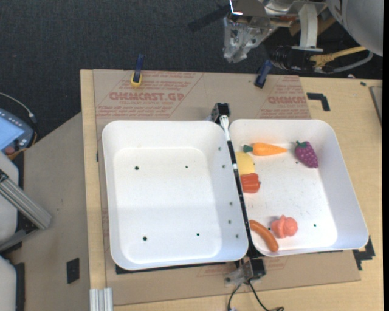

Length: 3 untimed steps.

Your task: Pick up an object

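The bench (182,91), covered in brown cardboard, is carrying two shallow white bins side by side. The left bin (121,200) is lying to the left of the black divider (232,176) where the two rims are meeting, and the right bin (340,200) is lying to the divider's right, holding all the toys. The grey arm (358,18) is reaching in above the bench's far edge, well back from the divider, and its tool (240,39) is hanging over the dark floor beyond the cardboard, not over either bin; whether it is open or closed I cannot tell, as it is blurred.

Inside the right bin, an orange carrot (265,149) is lying near the divider's far end, with a bunch of purple grapes (307,153) well to its right. A yellow piece (244,163) is sitting just beside the divider, touching a red pepper (250,183) in front of it. Toward the divider's near end, a sausage (264,235) is lying just beside a pink toy (284,226).
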Each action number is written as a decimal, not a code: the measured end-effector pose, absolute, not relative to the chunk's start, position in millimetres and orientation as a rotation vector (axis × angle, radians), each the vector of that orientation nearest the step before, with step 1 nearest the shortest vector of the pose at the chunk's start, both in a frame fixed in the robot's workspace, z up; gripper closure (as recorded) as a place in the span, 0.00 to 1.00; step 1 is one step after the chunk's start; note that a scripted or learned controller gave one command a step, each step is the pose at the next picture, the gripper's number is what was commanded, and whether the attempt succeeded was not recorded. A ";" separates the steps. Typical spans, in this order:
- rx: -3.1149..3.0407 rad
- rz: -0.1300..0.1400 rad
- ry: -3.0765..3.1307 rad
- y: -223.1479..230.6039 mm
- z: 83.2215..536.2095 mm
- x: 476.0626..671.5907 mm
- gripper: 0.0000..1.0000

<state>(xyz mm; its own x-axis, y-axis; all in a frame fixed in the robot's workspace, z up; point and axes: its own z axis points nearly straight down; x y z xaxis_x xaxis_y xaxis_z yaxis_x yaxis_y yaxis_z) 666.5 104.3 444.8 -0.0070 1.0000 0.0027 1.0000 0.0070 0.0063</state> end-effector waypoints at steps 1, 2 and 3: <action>2.214 0.010 2.219 100.3 454.9 667.2 1.00; 2.222 -0.006 2.225 118.7 426.1 666.1 1.00; 2.211 0.008 2.233 213.0 430.3 665.3 1.00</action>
